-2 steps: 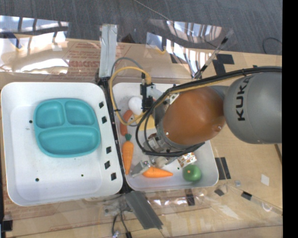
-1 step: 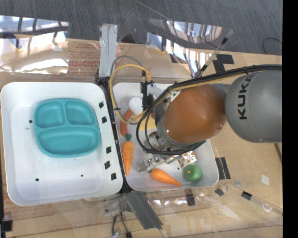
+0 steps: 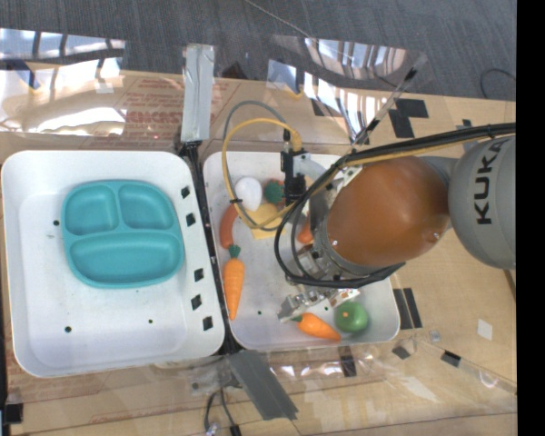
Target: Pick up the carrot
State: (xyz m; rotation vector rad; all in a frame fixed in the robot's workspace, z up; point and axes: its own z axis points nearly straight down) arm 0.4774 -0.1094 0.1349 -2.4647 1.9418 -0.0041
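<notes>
Carrots are the trouble here, for the right-hand shallow white bin (image 3: 254,339) holds more than one orange, carrot-like piece. A long orange toy carrot with a green top (image 3: 233,282) lies along the bin's left wall, tip pointing toward the near edge. Just above it sits a shorter reddish-orange piece (image 3: 227,226), also against that wall. A third small orange carrot-shaped piece (image 3: 318,327) lies at the near side of the bin, touching or almost touching a round green toy (image 3: 351,317).

The two-finger gripper (image 3: 302,305) hangs low over that near corner, its metal tips just beside the small orange piece. The arm's bulky orange band (image 3: 386,214) covers most of the wrist, so I cannot tell how the gripper is set, nor whether anything sits in it.

The left-hand white bin (image 3: 27,334) holds a teal divided plastic tray (image 3: 123,232), well apart from the work. A white egg-shaped toy (image 3: 248,190) and a yellow piece (image 3: 265,214) lie at the far side of the right bin.

Risks, as I judge them: the small orange piece is crowded by the green toy and the near wall, so a closing grip could catch the toy too or push the piece away. The loose black cables (image 3: 295,234) near the wrist could drag other items.
</notes>
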